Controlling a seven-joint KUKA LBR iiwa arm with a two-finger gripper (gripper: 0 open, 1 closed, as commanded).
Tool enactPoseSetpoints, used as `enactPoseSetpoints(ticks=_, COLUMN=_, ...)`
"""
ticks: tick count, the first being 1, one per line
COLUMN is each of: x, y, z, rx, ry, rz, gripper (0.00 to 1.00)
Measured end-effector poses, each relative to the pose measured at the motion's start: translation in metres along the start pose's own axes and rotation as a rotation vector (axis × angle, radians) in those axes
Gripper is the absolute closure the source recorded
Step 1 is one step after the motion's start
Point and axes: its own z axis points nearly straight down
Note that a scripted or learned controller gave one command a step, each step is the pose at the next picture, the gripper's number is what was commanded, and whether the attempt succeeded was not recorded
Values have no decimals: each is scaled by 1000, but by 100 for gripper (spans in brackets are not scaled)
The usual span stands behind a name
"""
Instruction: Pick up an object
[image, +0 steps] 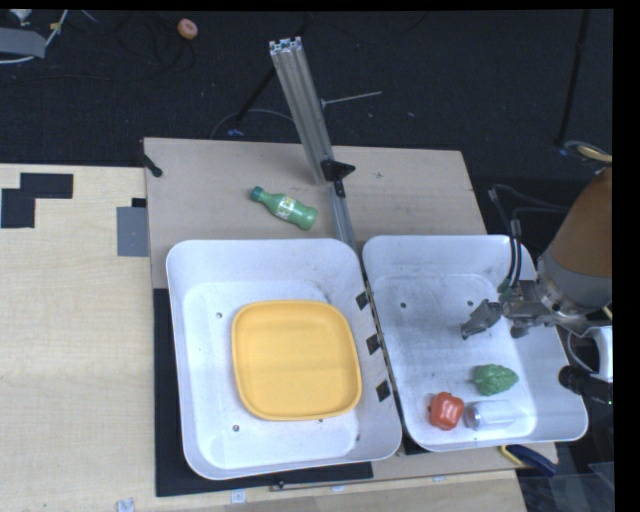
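Two shallow white plastic bins sit side by side on a pale bench. The left bin (200, 290) holds a square yellow plastic plate (296, 358) with rounded corners, lying flat near its middle. The right bin (430, 265) holds three small things clustered near its front right corner: a crinkled green leafy toy (495, 378), a small red pepper-shaped toy (446, 410) and, just beside the red one, a clear plastic tube-like piece (494, 414) that is hard to tell from the white floor. The grey two-finger gripper (480, 320) reaches in from the right over the right bin, above and apart from the green toy, with bare floor beneath it. One dark finger shows pointing left; the other is lost against the wrist, so how far the pincer stands apart cannot be told, though nothing seems to be between its tips. The arm's orange band (588, 232) is cut off at the right. Behind the bins, a small green plastic bottle (285, 207) lies on its side beside a slanted grey aluminium rail (310, 110).
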Motion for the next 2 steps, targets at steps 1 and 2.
enactPoseSetpoints(ticks=1, x=-2, y=1, z=-12, rx=-4, ry=-1, rz=2, gripper=100)
enactPoseSetpoints(ticks=2, x=-11, y=6, z=-65, rx=-7, ry=-2, rz=2, gripper=100)
